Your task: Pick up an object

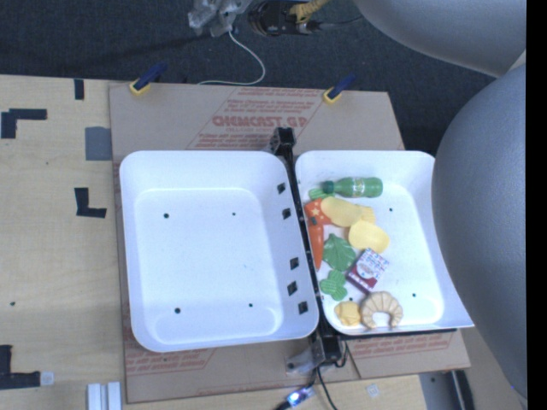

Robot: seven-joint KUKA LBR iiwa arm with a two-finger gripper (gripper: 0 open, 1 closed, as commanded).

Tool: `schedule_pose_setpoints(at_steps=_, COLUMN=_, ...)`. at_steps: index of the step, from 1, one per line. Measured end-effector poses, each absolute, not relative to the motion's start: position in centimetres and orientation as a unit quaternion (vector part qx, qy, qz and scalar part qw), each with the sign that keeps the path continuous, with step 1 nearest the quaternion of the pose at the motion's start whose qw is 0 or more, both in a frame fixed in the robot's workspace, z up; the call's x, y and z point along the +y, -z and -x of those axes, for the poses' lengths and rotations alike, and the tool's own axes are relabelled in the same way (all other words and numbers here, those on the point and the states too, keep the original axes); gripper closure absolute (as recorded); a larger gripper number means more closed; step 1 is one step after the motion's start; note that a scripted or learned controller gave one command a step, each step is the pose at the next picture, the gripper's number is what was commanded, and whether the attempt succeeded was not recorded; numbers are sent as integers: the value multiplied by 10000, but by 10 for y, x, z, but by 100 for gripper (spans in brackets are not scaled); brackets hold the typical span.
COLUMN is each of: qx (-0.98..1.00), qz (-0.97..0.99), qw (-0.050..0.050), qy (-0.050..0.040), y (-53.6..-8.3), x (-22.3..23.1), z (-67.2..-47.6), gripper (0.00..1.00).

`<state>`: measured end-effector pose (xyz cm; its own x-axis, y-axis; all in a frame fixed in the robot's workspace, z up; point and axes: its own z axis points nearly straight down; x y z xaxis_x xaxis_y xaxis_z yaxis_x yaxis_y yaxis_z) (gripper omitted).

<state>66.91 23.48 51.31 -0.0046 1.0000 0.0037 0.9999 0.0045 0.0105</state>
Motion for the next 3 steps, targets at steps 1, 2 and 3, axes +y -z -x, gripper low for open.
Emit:
schedule_pose_setpoints(at_steps=1, qx=7064, qz=-7077, qw=-50, qy=114, y=-322, x=213, z=-667, gripper=100)
schedule_pose_setpoints(at_steps=2, qx=7086, qz=-7055, qw=22, qy=-49, y=-491, x=235, z=-669, gripper=100)
schedule_pose_setpoints(at_steps=3, qx=7079, qz=-7063, qw=-3, qy=9, y=-534, x=234, z=-669, gripper=100)
